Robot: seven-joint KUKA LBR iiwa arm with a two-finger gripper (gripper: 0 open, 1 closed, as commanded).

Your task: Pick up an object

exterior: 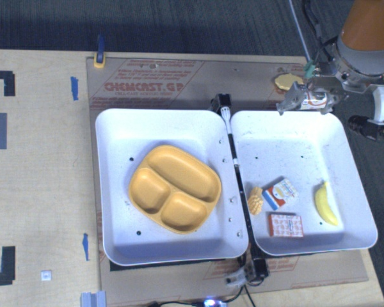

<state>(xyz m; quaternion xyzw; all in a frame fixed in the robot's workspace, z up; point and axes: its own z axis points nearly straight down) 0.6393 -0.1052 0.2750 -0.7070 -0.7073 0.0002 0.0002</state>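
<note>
Camera view has the gripper (305, 96) hanging over the far rim of the right bin (307, 130), apparently parked clear of the goods so they stay in plain sight, and nothing sits in it, though whether it is open or closed I cannot tell. Pickable things cluster at that bin's near side: a banana (326, 204), a red box (286, 225), a small carton (279, 193) and a corn cob (255, 201), while a yellow tray (173, 188) fills the left bin (115, 133). Arm's upper part is cut off at the frame's top right, and the carton's print is too small to read.
</note>
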